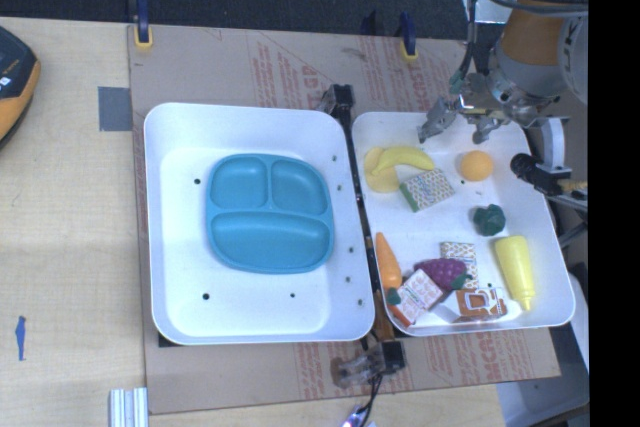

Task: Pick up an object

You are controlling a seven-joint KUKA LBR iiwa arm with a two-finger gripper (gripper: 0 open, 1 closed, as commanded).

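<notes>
My gripper (462, 126) hangs over the far edge of the right bin (553, 245), fingers spread open with nothing between them. Just below it lies a small orange ball (476, 165). To its left are a yellow banana (393, 162) and a patterned box (427, 188). Nearer the front lie a dark green piece (489, 219), a yellow bottle (516, 270), an orange carrot (387, 262), a purple eggplant (446, 271) and a few small cartons (478, 301).
The left bin (170, 245) holds a blue divided plate (268, 213). Both bins rest on a cardboard sheet (240, 65) held by clamps. A yellow and black device (12, 80) sits at the far left of the bench.
</notes>
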